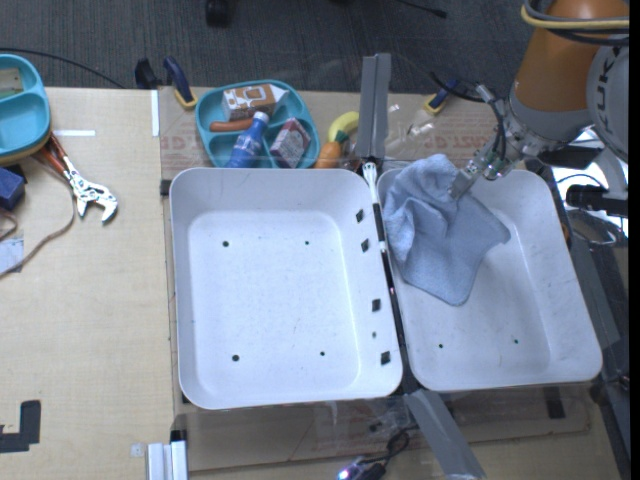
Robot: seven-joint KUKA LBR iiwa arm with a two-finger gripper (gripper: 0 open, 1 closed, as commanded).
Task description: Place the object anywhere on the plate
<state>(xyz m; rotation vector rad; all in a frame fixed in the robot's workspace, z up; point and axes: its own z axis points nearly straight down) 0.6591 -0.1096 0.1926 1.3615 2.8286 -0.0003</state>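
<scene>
Here, in the camera view, the gripper (467,180) is pressing into a blue cloth (440,226) lying crumpled in the right bin (520,308), against its far left corner; whether it is pinching the cloth I cannot tell. The cloth could be slipping free on lifting, being limp. A teal plate (213,138) of small items is sitting beyond the left bin (270,288), with the grey divider (374,98) standing between. A wrench (88,193) is lying far left.
</scene>
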